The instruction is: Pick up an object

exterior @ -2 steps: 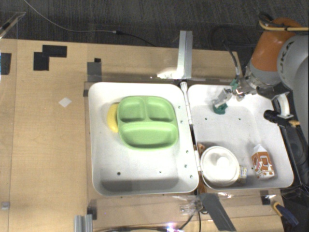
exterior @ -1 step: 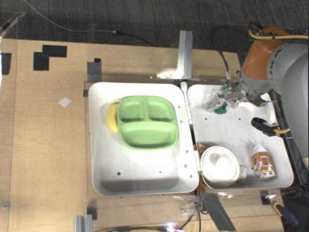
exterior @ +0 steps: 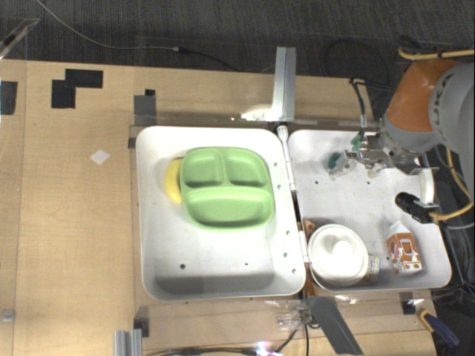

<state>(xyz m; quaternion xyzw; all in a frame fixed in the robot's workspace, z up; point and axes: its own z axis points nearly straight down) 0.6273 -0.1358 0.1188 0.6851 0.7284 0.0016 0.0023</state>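
Note:
My gripper (exterior: 361,154) hangs over the far part of the right bin (exterior: 371,199), reaching in from the right. A small teal object (exterior: 336,162) lies just to the left of its tip, close to it or touching; which one I cannot make out. Toward the front of the same bin, a white bowl (exterior: 338,254) stands at the left and an orange-and-white patterned object (exterior: 404,251) lies at the right. In the left bin (exterior: 215,273) sits a green divided plate (exterior: 225,186) with a yellow object (exterior: 172,182) partly under its left edge.
A small greyish piece (exterior: 373,265) lies against the bowl's right side. A metal post (exterior: 284,87) rises behind the wall between the bins. The wooden bench (exterior: 67,221) stretches to the left.

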